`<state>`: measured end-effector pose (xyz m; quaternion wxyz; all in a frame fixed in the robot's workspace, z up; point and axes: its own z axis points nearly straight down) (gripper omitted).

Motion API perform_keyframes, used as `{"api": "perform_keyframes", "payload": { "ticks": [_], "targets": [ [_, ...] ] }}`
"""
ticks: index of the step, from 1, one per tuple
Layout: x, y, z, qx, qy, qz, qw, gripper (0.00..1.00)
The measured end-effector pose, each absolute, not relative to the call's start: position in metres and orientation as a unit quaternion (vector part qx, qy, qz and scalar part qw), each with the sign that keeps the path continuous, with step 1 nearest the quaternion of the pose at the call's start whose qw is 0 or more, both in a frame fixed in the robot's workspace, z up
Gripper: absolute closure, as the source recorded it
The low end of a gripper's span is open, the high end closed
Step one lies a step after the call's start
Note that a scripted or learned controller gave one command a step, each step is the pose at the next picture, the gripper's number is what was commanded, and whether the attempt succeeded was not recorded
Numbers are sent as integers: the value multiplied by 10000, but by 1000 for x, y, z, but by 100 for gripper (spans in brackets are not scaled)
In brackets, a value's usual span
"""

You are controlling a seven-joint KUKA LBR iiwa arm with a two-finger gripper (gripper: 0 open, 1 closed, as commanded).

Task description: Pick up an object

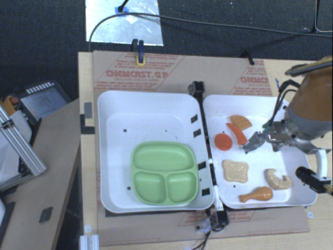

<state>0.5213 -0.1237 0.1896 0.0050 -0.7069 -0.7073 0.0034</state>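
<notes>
The right bin (pixel 291 105) holds several toy foods: an orange wedge (pixel 241 121), a red pepper strip (pixel 237 134), a red tomato round (pixel 223 141), a tan toast slice (pixel 235 171), a curled shrimp (pixel 279 179) and an orange drumstick (pixel 257 194). My gripper (pixel 253 142) reaches in from the right and sits over the middle of this bin. It is just right of the pepper strip and the tomato, and above the toast. I see nothing in it.
In the left bin (pixel 117 113) lies a green divided plate (pixel 164 172). A black divider with clips (pixel 202 134) runs between the bins. The grey and orange arm (pixel 309 105) covers the right bin's right side. Cardboard (pixel 171 69) lies under both bins.
</notes>
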Motion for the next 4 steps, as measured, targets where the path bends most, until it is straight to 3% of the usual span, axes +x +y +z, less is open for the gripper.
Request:
{"api": "perform_keyframes", "payload": {
  "ticks": [1,3,4],
  "targets": [
    [524,-123,196,-7059,-7083,-4,-4,0],
    [521,-116,87,-7071,-7071,-9,-1,0],
    [524,-116,101,-7062,-7080,-36,-26,100]
  ]
}}
